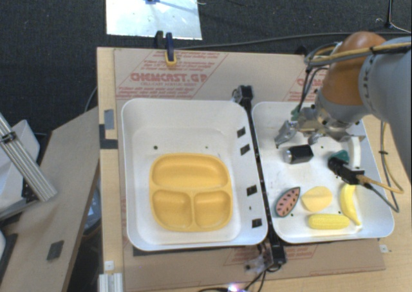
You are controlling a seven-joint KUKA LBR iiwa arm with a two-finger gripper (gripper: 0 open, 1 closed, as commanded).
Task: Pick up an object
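Observation:
My gripper (pixel 295 136) hangs low over the upper middle of the right bin (pixel 278 112), below the orange band of the wrist. Nothing shows in its grasp. In that bin's lower half lie an oval reddish slice with dark seeds (pixel 288 201), a pale yellow round piece (pixel 317 199), a yellow corn cob (pixel 329 221) and a banana (pixel 349 203). A small teal object (pixel 340 155) lies right of the gripper, partly hidden by the arm. All these things lie apart from the gripper, towards the front of the bin.
The left bin (pixel 138 123) holds a yellow divided plate (pixel 190 191). A black divider with clips (pixel 252 162) runs between the two bins. A yellow cable (pixel 380 184) trails along the right bin's right side.

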